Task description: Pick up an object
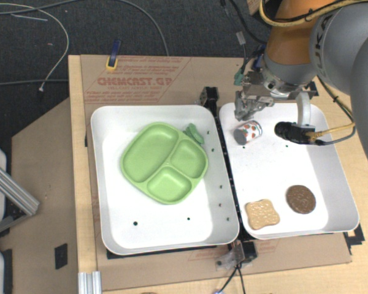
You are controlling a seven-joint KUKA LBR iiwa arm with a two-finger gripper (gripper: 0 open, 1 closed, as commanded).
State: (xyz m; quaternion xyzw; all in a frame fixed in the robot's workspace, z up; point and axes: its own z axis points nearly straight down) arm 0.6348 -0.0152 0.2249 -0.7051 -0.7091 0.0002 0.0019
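From the camera view, the gripper [250, 109] hangs over the far left corner of the right bin [331, 182], just above a small rounded object [249, 132], white with red spots and a grey end, lying on the bin floor close to the wall shared with the left bin [104, 182]. Whether the jaws are apart or together I cannot tell; the wrist housing covers them, and nothing shows the small piece caught between them. It looks like a light toy of hard plastic, probably smooth and inclined to roll or squirt sideways, so the safest hold would be across its narrow middle, jaws square to its long axis. Nearer the front of the same bin lie a tan cracker-shaped piece [261, 213] and a flat brown disc [301, 199], close to each other but not touching; both seem thin and stiff, hard to get fingers under, and better pinched at the edges. A black fitting [292, 131] sits beside the spotted object, and whether it belongs to the arm or rests loose in the bin is unclear. The left bin carries a green divided tray [164, 163], light, rigid and wide, best taken by its rim, with a small green item [195, 134] at its far edge, whose shape is hard to make out.
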